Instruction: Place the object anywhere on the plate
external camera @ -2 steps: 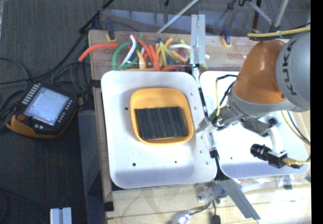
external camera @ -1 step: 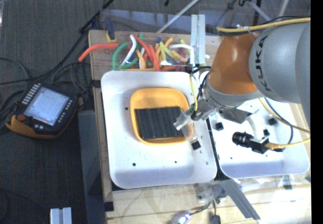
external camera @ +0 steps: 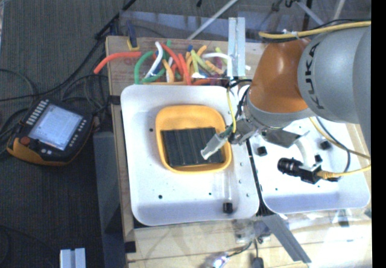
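Bench: wooden bench (external camera: 181,242) on a dark carpeted floor (external camera: 48,19), seen from the camera view above at a slant; it bears two shallow white bins side by side.
Left bin: the left bin (external camera: 145,188) holds a yellow plate (external camera: 158,125) near its middle.
Task thing: a dark ridged slab (external camera: 187,146) lies flat inside the yellow plate and covers most of its floor; the plate's rim shows all round it.
Arm: the grey arm (external camera: 325,73) with its orange band reaches in from the right, above the seam between the bins.
Gripper: the gripper (external camera: 212,147) hangs over the right part of the plate, its pale tip above the slab's right edge; whether it is open or closed cannot be told, nor whether it touches the slab.
Loose in left bin: a small black piece (external camera: 228,207) sits near the front right corner, well apart from the plate.
Right bin: the right bin (external camera: 313,194) has a black bit (external camera: 261,150) close to its left wall.
Back of bench: a tangle of coloured tubes (external camera: 175,61) lies behind the left bin.
Floor, left: a handheld control pendant (external camera: 53,129) with a pale screen lies beside the bench.
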### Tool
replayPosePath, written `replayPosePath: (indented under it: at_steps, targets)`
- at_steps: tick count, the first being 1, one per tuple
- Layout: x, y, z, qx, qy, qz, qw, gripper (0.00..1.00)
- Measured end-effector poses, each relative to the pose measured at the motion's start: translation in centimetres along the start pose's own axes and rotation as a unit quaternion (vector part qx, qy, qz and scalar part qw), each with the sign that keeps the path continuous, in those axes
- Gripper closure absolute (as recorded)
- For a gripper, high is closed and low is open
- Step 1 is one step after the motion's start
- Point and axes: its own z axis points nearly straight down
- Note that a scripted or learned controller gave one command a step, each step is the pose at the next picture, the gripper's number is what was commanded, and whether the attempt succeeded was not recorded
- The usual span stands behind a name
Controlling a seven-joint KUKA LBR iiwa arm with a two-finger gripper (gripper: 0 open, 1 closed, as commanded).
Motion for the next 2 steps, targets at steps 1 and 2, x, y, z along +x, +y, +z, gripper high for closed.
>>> replayPosePath:
  at_steps: [1, 2]
  targets:
    - [5.7, 10.8, 0.0, 0.000, 0.000, -0.004, 1.0000, 0.00]
    - [3.2, 3.1, -1.0, 0.000, -0.001, -0.118, 0.9931, 0.00]
